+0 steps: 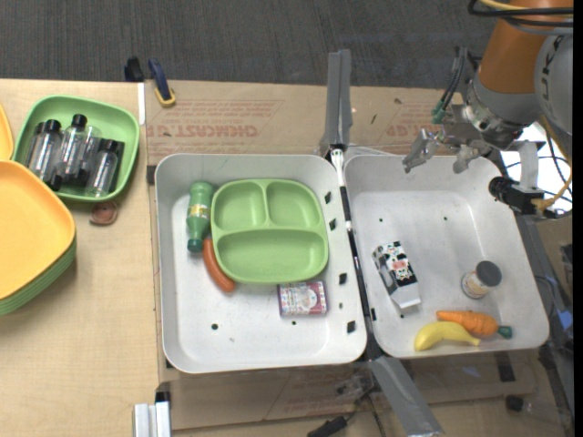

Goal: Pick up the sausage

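Far left edge: you see stacked orange plates [32,230], partly cut off by the frame.
Upper left: a small green tray [120,135] holding several dark-capped clear bottles [73,153].
Left bin [182,335]: white, shallow, in the middle of the frame.
Green bottle [198,213]: lying along the left side of the left bin, just beside the divided plate.
Sausage [218,266]: your target; reddish-orange, lying at a slant in the left bin, below the green bottle and touching or tucked against the lower left rim of the divided plate.
Divided plate [270,229]: green, three compartments, in the upper centre of the left bin.
Pink packet [301,299]: flat, just below the divided plate.
Right bin [437,217]: white, beside the left bin.
Milk carton [396,276]: small, black-and-white cow print, lying on its side, left part of the right bin.
Banana [444,336]: yellow, lower edge of the right bin.
Carrot [469,322]: orange, touching the banana from above.
Small can [481,279]: on its side, right part of the right bin.
Gripper [442,151]: upper right, above the back rim of the right bin, fingers spread apart, nothing between them, well apart from the sausage.
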Robot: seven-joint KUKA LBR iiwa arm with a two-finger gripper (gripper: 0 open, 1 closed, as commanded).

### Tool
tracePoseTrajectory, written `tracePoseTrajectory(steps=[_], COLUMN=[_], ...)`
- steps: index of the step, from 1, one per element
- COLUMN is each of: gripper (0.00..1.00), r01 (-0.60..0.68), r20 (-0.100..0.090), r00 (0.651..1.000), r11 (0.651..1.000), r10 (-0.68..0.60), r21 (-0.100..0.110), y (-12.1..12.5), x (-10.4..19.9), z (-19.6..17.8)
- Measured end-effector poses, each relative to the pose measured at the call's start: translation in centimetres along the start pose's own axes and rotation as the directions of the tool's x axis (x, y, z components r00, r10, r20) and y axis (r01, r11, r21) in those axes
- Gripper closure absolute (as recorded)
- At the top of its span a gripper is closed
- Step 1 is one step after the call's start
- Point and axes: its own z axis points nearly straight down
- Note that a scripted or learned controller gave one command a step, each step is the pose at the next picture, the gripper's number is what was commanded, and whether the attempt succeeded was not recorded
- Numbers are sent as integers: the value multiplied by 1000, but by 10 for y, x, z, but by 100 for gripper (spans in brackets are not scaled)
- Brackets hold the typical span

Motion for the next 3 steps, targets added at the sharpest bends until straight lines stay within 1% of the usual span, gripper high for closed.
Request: tracePoseTrajectory(steps=[1,2,3], gripper=[100,100,100], r01=[2,65,-605], r20=[1,1,1], r00=[1000,998,796], r11=[1000,998,796], r10=[-2,-65,605], r21=[1,-1,0], y=[0,-53,-83], x=[0,-50,-93], z=[-8,-99,-128])
